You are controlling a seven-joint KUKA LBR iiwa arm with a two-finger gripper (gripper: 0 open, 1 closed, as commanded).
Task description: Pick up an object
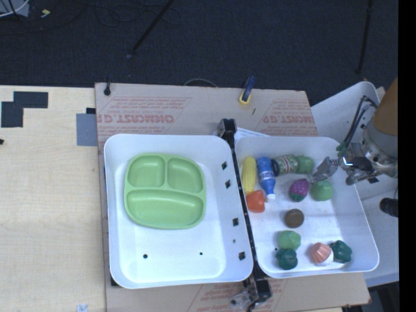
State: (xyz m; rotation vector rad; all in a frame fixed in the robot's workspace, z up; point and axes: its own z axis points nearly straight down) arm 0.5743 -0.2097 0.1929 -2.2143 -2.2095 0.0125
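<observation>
The right bin (pixel 364 223) holds several small toys: a yellow corn cob (pixel 248 174), a blue bottle (pixel 265 175), a dark green bottle (pixel 292 164), a purple piece (pixel 299 188), a light green piece (pixel 321 191), an orange piece (pixel 255 201), a brown ball (pixel 294 218), two green pieces (pixel 287 249), a pink ball (pixel 319 253) and a dark green piece (pixel 341 251). My gripper (pixel 339 171) hovers over the bin's upper right part, just above and right of the light green piece. It is open and nothing sits between its fingers.
The left bin (pixel 130 252) carries a light green divided plate (pixel 165 191). A black divider with clips (pixel 237 200) runs between the bins. Cardboard (pixel 162 112) lies under both, with a wooden bench (pixel 45 200) to the left.
</observation>
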